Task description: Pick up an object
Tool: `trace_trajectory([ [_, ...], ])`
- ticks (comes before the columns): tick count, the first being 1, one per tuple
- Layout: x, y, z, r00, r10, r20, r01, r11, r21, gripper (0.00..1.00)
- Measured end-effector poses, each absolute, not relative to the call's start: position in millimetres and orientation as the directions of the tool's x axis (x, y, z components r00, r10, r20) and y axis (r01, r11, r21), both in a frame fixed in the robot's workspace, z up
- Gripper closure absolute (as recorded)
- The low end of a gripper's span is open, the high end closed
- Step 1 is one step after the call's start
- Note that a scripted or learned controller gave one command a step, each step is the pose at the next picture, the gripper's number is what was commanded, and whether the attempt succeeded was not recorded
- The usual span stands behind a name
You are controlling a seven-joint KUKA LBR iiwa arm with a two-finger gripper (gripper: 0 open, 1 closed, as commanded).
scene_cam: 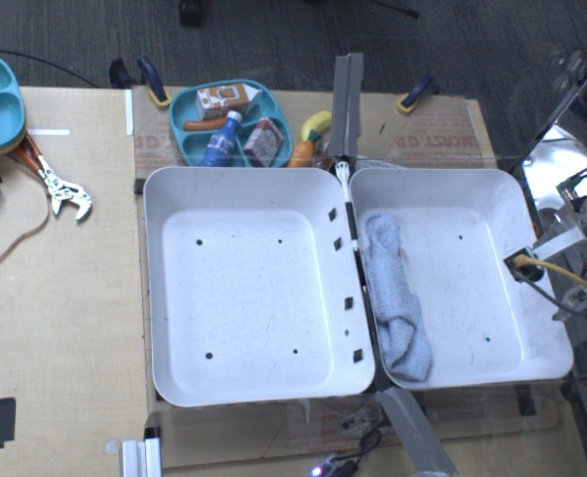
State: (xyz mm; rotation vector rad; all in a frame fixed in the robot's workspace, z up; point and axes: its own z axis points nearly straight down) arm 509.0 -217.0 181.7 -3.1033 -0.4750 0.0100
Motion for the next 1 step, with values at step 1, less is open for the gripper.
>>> trace_trajectory([
  [1,482.9,-222.1,144.0,0.979,0.202,-0.005,0.202,-0.979,-0.003,0.00],
])
